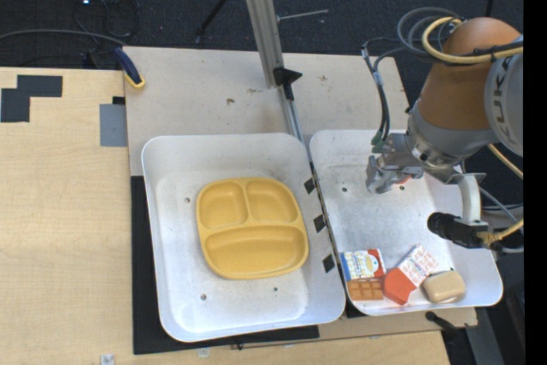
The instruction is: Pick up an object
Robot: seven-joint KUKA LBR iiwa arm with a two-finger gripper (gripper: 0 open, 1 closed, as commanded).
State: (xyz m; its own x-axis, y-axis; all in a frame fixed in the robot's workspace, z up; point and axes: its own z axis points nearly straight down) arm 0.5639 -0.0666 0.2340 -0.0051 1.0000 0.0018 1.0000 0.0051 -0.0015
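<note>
My gripper (384,178) hangs over the back part of the right bin (376,222), above bare bin floor, with nothing visible between its fingers. Several small objects lie along the right bin's front edge: a carton with a red and white label (361,263), a waffle-patterned brown piece (366,290), a red block (398,285), a pink and white packet (418,262) and a tan bread-like piece (444,286). They sit well in front of the gripper, toward the viewer.
A yellow divided plate (251,226) lies in the middle of the left bin (171,184). A metal post (262,21) rises behind the bins. Black clips (318,222) join the two bins. A wooden surface (60,209) lies to the left.
</note>
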